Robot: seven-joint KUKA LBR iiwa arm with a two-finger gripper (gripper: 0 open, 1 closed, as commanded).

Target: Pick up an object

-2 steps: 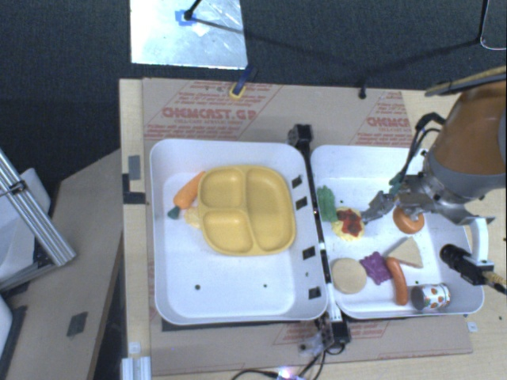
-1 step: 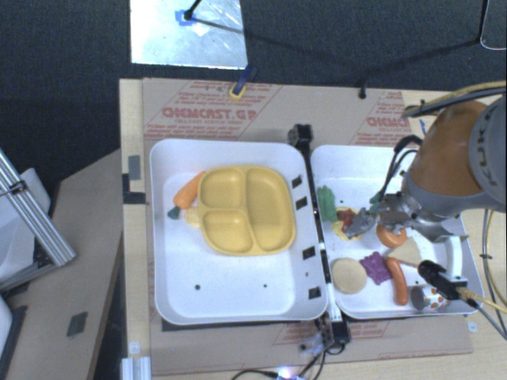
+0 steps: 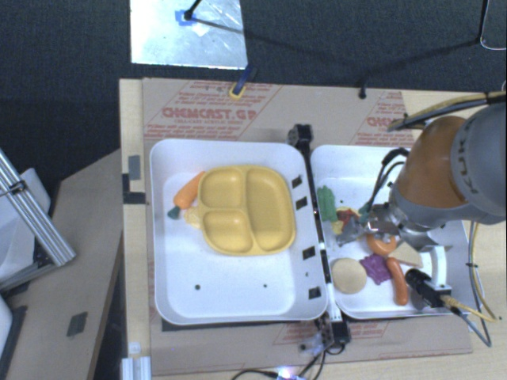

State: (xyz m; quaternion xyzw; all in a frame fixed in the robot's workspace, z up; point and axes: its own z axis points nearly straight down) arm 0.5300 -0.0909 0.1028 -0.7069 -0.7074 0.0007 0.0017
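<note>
The grey arm [image 3: 463, 165] reaches in from the right, its orange band [image 3: 428, 161] above the wrist. The wrist bends down and leftward, ending in the gripper [image 3: 360, 226], which seems low, though blurred here.

The arm's grey and orange wrist covers much of the right bin [image 3: 348, 161], so that bin's far right wall and part of its floor are hidden. The hand [image 3: 366, 226] is mostly lost under the wrist, over a heap of small toys [image 3: 345, 218]; the pieces in that heap are too small and crowded to name. An orange sausage-shaped piece [image 3: 381, 244] is partly covered by the wrist. The carrot [image 3: 187, 190] in the left bin [image 3: 170, 291] has its lower end tucked behind the yellow divided tray [image 3: 242, 209]. The arm itself is cut off by the right edge. At the left edge, a metal frame [image 3: 32, 216] is cut off too.
</note>
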